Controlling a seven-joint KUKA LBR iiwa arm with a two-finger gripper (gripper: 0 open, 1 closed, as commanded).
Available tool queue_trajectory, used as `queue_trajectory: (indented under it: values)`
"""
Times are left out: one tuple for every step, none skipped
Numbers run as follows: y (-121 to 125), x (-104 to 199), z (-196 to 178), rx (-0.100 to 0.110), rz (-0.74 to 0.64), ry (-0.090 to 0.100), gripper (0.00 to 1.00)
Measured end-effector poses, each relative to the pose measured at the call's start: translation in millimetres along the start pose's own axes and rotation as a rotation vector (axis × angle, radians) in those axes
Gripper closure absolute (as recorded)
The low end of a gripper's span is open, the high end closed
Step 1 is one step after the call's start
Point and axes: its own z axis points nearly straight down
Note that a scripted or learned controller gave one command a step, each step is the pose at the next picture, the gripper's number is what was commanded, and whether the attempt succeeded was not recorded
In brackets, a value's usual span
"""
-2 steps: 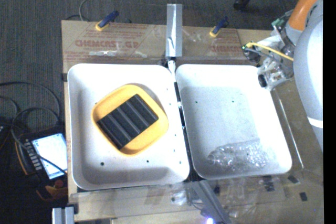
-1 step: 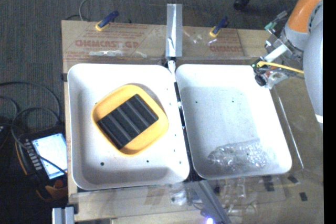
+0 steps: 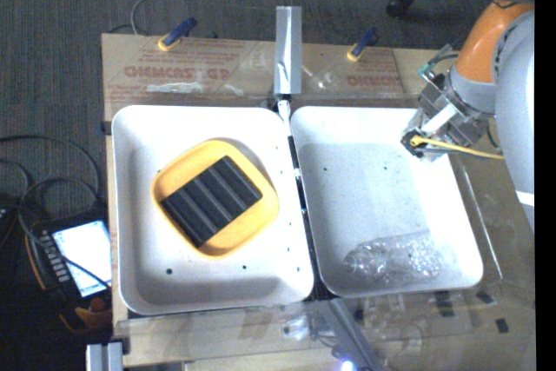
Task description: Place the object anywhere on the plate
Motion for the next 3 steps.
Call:
queue_trajectory:
  values:
    - [13,18,-2,0.018,0.158,0.002,1.00]
    - [25,11,-27,0.004,0.182,-0.010,1.00]
    - [24,16,-24,-0.002,0.392,0.003,1.00]
